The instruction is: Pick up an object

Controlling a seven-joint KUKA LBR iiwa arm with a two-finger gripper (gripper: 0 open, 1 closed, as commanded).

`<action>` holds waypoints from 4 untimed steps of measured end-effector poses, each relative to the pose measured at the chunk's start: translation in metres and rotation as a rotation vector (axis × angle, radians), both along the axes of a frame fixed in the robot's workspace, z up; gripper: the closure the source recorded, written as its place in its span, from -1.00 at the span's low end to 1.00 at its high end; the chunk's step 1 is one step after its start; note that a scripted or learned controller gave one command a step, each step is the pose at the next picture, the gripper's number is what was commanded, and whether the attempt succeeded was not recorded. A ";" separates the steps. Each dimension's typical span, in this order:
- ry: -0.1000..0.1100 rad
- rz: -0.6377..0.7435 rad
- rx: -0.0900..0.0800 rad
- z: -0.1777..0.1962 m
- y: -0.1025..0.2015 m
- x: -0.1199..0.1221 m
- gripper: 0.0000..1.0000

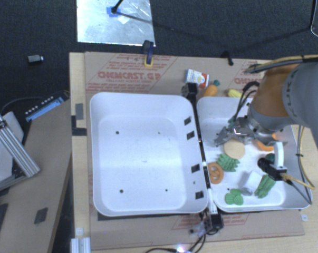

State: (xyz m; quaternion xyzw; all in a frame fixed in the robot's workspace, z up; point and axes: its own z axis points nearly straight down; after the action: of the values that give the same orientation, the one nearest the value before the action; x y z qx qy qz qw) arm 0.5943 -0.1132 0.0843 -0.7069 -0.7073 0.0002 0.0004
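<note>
Fingers (225, 136) apart over right bin (214, 108), tan disc (234, 149) just beside, pretzel (215, 173), green toys (228, 163) near

Grey KUKA arm (305, 96) with an orange wrist band (269, 94)

Rounded matte-grey housing meets a broad orange band; black cables (247, 96) loop along it toward a dark metal gripper (228, 134), and thin yellowish wires (298, 179) trail beside the arm.

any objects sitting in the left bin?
No. The left bin shows bare white floor; the toys, like the pretzel and the cookie, lie in the right bin.
</note>
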 end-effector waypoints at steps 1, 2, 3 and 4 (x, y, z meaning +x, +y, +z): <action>-0.007 0.001 -0.001 0.011 0.000 0.003 1.00; -0.005 0.006 -0.001 0.201 0.062 0.014 1.00; -0.009 0.006 -0.001 0.294 0.072 0.073 1.00; -0.003 0.004 0.000 0.365 0.076 0.074 1.00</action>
State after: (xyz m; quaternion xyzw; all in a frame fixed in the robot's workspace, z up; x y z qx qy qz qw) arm 0.6686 -0.0367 0.4489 -0.7053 -0.7089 -0.0007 -0.0007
